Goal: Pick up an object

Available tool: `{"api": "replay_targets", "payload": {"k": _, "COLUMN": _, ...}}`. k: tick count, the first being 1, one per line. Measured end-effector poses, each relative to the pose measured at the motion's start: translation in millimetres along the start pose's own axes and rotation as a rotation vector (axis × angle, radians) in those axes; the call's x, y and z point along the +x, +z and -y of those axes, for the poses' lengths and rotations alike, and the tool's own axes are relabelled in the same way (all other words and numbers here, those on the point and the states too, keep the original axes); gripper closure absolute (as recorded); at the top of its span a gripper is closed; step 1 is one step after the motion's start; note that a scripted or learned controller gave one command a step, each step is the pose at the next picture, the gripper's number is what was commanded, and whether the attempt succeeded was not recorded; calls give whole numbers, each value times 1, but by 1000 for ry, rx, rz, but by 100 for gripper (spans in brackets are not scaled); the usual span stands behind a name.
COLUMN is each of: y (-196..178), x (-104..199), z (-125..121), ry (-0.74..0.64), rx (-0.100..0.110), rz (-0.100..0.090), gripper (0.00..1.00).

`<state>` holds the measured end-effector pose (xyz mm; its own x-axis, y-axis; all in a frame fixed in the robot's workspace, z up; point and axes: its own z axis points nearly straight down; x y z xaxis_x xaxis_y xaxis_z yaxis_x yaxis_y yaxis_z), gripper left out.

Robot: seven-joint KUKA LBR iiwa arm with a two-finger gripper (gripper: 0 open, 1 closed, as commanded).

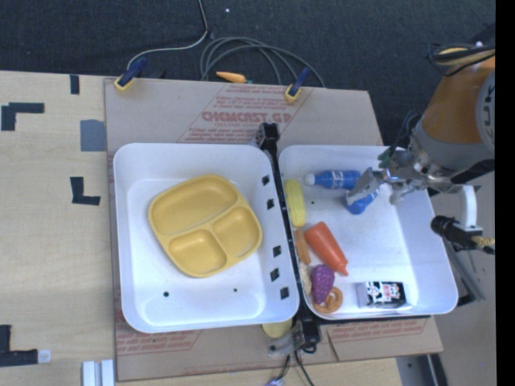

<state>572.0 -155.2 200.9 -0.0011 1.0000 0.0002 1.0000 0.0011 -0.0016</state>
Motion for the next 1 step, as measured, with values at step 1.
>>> {"api": "replay_targets", "payload": {"k": 1, "y": 117, "x": 4, "z": -40, "ry": -3, "rx": 2, "rz": 1, "gripper": 0}}
